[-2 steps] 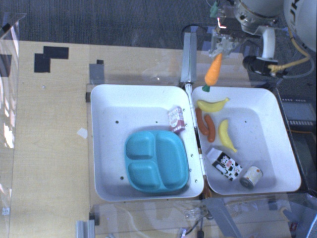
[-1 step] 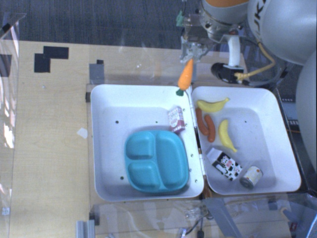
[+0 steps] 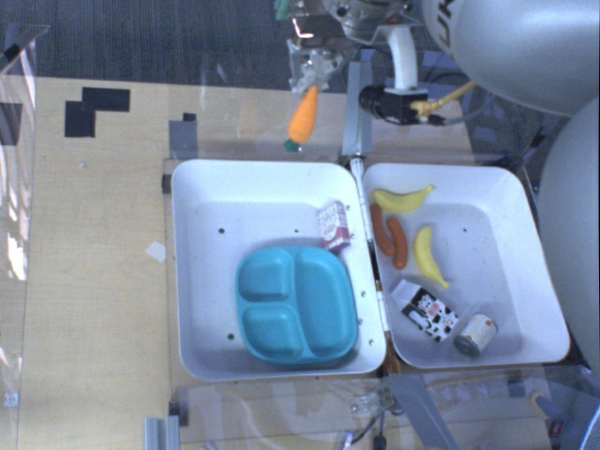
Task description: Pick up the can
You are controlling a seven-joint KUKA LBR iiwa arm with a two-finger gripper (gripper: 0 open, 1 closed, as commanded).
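Arm: grey, bulky links fill the upper right, reaching in from the right.
Wrist: metallic, pointing down at the top centre.
Tool [image 3: 306, 75]: raised high at the top centre, fingers closed on a carrot [image 3: 302, 118] that hangs straight down.

can [image 3: 475, 335] open from above, carton [image 3: 430, 313] just beside, bin wall [image 3: 553, 331] near

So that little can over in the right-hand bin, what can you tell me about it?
The can is small, with a pale cream side and a grey, metallic-looking end. It lies on its side near the front corner of the right bin, that end turned toward the camera. It sits right beside a black-and-white patterned carton; whether they touch is unclear. Any label is too small to read.
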